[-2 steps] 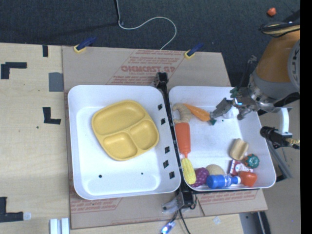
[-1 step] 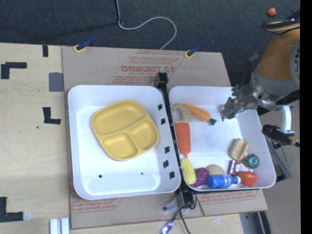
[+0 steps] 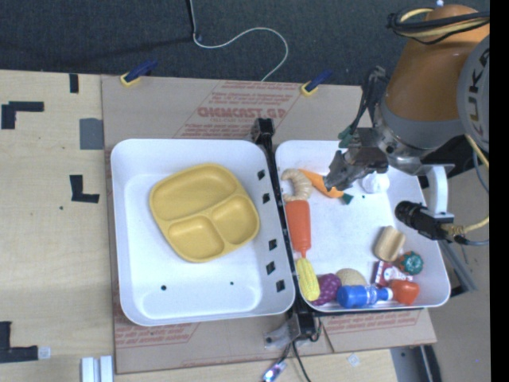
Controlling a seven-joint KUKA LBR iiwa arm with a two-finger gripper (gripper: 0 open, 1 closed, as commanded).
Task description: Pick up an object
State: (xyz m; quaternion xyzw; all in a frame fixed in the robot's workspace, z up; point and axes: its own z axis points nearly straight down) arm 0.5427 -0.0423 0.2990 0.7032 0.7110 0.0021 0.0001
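Reaching in from the right, the gripper hangs low over the back of the right bin, its dark fingertips down at a small orange piece that lies beside a pale curled toy. Whether the jaws are spread or closed I cannot tell — the wrist hides them, and nothing shows clearly between the fingers. A white round item sits just right of the tool.

Along the bin's left wall lie a carrot and a corn cob; the front edge holds a blue bottle among other crowded toys. The left bin carries a yellow divided plate.

Done well, the grasp probably wants the fingers straddling the orange piece squarely, clear of the curled toy, then a straight lift — a skewed pinch could flick it aside.
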